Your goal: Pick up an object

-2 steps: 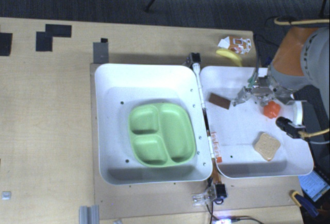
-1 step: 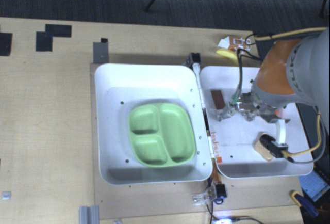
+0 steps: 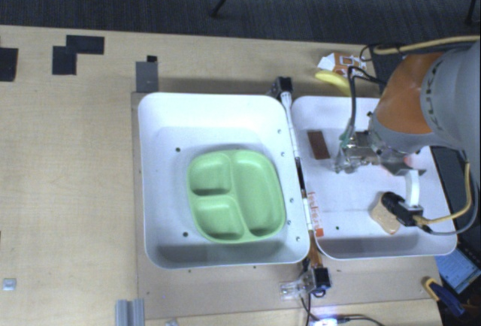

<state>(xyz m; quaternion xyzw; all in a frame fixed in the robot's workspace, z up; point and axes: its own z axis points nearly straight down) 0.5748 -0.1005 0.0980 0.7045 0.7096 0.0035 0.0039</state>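
In the right bin (image 3: 338, 238), a small brown block (image 3: 317, 144) lies flat near the back left. My gripper (image 3: 347, 162) hangs over that bin's middle, just right of the block and apart from it, with nothing visibly held. A tan lump (image 3: 384, 218) rests near the bin's front right, partly covered by the arm. The left bin (image 3: 161, 167) holds a green divided plate (image 3: 235, 194).
A yellow banana-like thing (image 3: 329, 78) and a white and orange scrap (image 3: 338, 61) lie on the bench behind the right bin. The grey arm with its orange band (image 3: 406, 103) covers the right bin's right side. Black patches (image 3: 75, 52) mark the bench's far left.
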